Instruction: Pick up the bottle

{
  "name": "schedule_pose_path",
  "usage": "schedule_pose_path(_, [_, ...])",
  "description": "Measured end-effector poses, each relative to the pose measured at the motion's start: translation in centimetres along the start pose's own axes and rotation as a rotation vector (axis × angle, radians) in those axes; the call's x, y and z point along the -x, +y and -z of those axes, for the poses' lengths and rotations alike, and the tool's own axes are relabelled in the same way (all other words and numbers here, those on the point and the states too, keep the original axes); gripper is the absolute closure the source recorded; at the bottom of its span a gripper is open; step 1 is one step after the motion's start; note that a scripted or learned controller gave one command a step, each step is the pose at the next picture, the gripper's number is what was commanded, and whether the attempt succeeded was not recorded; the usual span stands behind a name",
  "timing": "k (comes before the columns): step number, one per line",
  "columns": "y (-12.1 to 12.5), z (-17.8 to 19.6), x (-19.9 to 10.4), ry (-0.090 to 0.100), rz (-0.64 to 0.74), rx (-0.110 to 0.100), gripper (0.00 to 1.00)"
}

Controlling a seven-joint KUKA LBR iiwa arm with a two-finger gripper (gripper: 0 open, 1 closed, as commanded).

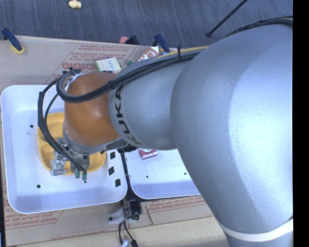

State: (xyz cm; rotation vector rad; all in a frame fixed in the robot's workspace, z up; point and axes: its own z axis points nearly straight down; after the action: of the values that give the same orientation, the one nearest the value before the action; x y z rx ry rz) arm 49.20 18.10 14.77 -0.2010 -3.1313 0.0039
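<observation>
The arm's orange band (pixel 87 107) sits over the left bin (pixel 15 138), and the claw (pixel 67 166) is low inside it, at about 9 o'clock from the centre of the view. A yellow object (pixel 95 161), probably the bottle, lies on the bin floor under the wrist; most of it is hidden. Whether the claw is spread or pressed together cannot be told from this angle, and nothing can be seen between its tips.

Risks from this position:
- The claw appears to meet the yellow object near its 6 o'clock edge, not across its body. An off-centre closure may push the object aside or let it slip out on lifting.
- A smooth, rounded object is likely to roll under uneven contact.
- The cable loop (pixel 44 112) at the wrist hangs near the bin wall and may snag.
- A small red-and-white item (pixel 148 153) lies in the right bin (pixel 159 189), well apart.
</observation>
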Motion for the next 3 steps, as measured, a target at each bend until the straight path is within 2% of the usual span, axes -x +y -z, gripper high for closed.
schedule_pose_path(1, [-2.0,8.1,-1.3,-0.006,0.416,0.001,1.00])
schedule_pose_path(2, [-0.4,12.0,8.5,-0.007,0.281,0.001,1.00])
schedule_pose_path(3, [3.2,0.7,12.9,-0.001,0.196,0.000,1.00])
